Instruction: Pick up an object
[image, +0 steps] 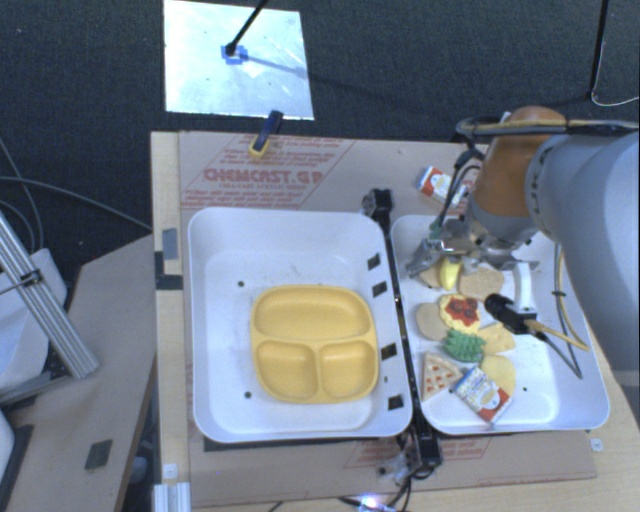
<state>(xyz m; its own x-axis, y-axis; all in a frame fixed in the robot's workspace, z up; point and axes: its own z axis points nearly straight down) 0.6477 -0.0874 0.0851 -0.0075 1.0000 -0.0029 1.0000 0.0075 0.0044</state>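
My gripper (443, 258) hangs low over the far left part of the right bin (570, 405), on the grey arm with the orange band. Right under it lies a small yellow toy food piece (450, 273), next to a tan piece (482, 283). Whether the gripper touches the yellow piece is hidden by the wrist. Nearer the camera lie a round piece with a red top (461, 311), a green leafy piece (463, 346), a pizza slice (438, 377) and a red and white packet (484, 393).
The left bin (215, 300) holds a yellow divided plate (314, 341). A black divider (388, 290) runs between the bins. Another red and white packet (435, 183) lies on the cardboard behind the right bin. A tan disc (430, 320) lies by the divider.
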